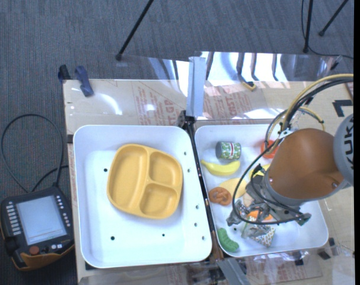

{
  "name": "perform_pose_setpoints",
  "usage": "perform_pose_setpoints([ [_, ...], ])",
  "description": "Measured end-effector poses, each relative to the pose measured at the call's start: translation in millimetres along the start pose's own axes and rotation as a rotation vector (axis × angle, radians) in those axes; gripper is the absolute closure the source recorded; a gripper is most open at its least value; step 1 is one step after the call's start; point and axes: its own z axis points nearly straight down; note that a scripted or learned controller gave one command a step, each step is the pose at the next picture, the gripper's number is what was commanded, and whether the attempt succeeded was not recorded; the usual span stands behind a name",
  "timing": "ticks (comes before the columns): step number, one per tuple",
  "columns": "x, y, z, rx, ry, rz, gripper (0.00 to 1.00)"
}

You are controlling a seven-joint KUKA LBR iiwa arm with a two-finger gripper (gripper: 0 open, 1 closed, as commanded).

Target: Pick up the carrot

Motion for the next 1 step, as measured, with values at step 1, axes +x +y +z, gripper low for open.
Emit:
perform_pose_setpoints([
  [1, -26.9, 9.0, -127.9, 0.004, -0.002, -0.173, 1.0],
])
